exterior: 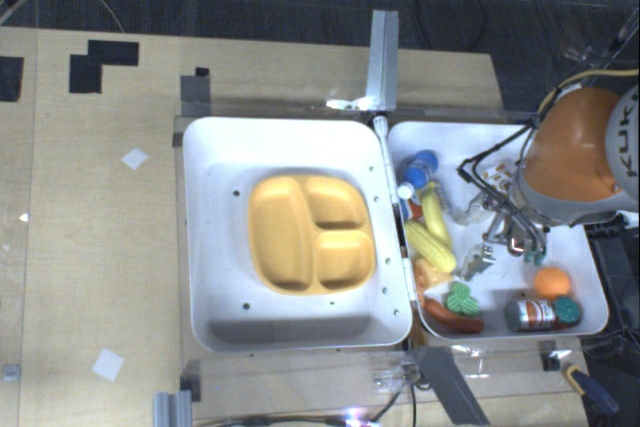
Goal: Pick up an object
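My gripper hangs low in the right bin, reaching in from the right below the orange band of the arm. Its tip is just right of a yellow corn cob and above a green toy. A yellow banana and a blue-capped object lie along the bin's left wall. A red sausage lies at the front left. An orange ball and a small can rest at the front right. Nothing is visibly held.
The left bin holds a yellow divided tray. A metal post stands behind the wall between the bins. Black cables loop beside the wrist. The wooden bench spreads out to the left.
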You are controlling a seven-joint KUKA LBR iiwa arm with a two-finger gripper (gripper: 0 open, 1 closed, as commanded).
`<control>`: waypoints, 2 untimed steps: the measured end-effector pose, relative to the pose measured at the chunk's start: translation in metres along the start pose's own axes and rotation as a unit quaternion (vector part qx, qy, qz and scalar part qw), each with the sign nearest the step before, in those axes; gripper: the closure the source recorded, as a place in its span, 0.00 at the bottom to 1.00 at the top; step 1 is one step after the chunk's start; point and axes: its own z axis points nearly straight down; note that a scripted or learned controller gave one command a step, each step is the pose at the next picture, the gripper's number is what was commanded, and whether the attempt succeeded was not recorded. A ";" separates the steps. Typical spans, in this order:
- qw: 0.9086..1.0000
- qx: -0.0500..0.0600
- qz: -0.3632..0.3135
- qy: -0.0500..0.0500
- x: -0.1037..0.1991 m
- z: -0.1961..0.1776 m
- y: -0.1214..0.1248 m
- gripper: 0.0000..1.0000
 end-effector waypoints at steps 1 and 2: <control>1.000 0.002 0.024 -0.001 -0.009 0.001 -0.076 0.00; 0.983 0.002 0.184 0.004 -0.083 0.003 -0.055 0.00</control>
